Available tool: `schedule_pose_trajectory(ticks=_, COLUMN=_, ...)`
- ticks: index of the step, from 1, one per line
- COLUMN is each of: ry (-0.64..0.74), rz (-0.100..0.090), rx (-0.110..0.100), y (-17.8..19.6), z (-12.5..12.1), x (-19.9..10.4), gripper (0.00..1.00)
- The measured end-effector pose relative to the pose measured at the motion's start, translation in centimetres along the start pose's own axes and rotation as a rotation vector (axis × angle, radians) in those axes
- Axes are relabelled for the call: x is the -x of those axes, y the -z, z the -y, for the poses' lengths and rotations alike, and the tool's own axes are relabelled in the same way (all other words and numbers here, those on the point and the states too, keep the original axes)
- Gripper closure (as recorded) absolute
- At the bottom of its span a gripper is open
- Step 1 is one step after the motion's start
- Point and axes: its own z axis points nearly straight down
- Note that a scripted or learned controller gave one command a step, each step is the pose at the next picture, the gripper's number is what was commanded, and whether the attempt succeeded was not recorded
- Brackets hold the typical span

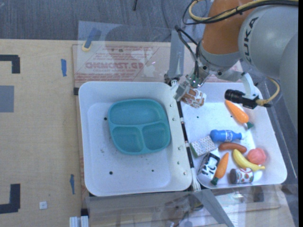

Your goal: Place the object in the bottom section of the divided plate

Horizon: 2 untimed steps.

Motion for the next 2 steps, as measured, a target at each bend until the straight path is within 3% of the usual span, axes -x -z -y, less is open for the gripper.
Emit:
schedule_pose_trajectory(ticks=1, ry=0.138, rz=0.000, rx=0.000, y=0.60, z=-4.90, x=-8.07, gripper=1.00)
schedule_pose_trajectory(ticks=2, ry=0.137, rz=0.000, rx=0.001, y=0.62, z=-4.88, x=-8.03, gripper=0.00)
